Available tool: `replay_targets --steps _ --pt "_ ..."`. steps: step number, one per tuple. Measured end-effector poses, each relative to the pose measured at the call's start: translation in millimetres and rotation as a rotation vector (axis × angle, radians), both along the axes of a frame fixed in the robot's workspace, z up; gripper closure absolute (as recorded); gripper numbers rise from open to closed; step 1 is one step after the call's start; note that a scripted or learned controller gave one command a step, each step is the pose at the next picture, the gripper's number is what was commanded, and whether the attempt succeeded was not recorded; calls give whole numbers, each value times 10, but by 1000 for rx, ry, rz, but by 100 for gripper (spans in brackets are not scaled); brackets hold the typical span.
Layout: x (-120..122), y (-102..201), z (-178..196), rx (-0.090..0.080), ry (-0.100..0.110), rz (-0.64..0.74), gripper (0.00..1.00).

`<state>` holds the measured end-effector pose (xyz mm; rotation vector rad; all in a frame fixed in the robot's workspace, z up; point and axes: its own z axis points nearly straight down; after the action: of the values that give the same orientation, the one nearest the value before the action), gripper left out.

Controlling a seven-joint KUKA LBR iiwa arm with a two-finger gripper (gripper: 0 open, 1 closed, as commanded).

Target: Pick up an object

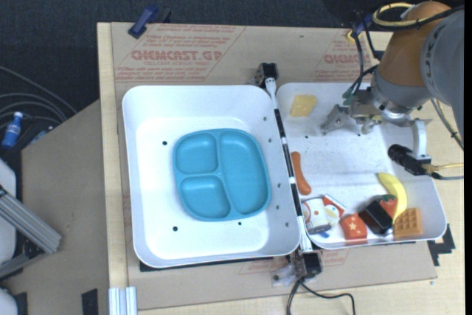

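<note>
Nothing lifted: every object, by my reading, lies loose in the shallow white right-hand bin (413, 158), so the pick is not yet done.
Tool: the grey metal tool (352, 116) hangs low in the bin's far half, just right of the pale yellow flat cheese-like piece (303, 105); whether it is open or closed I cannot tell.
Candidates: orange-red sausage-shaped toy (298, 172) along the bin's left wall; yellow plastic banana (394, 192) and brown waffle-like square (408, 222) in its near right corner (closely crowded).
Left bin: blue three-section plastic plate (220, 173), left of that bin.
Hidden: the grey arm (435, 55) is cut off at the frame edge.
</note>
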<state>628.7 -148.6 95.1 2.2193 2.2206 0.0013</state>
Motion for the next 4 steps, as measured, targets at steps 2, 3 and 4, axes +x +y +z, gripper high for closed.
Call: replay_targets --steps 2,3,4 --pt "5 3 101 0 -2 0 0" --pt "-388 -681 -101 9 4 3 0" --pt "-1501 -716 -109 10 8 1 0"
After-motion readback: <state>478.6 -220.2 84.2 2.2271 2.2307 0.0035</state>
